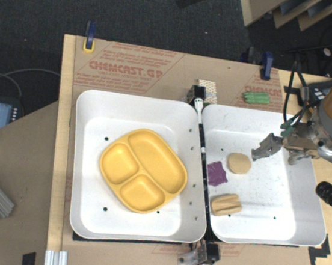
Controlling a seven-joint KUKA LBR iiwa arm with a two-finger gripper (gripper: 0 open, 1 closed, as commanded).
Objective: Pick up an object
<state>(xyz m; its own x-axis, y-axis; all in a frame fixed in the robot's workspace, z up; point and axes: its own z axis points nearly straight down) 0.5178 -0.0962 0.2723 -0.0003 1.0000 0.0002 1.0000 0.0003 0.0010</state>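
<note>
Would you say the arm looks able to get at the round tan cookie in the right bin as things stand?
Probably yes. The end effector sits just right of the cookie, with bare bin floor between them. The purple scrap and bread roll lie apart from it.

You are looking at a left bin [85, 148] whose middle a yellow divided plate [143, 169] is taking up, leaving only bare margins. In the right bin [299, 228], a round tan piece [239, 163], purple scrap [216, 173] and tan block [225, 204] are crowding the left side; the lower right floor is lying open.
</note>
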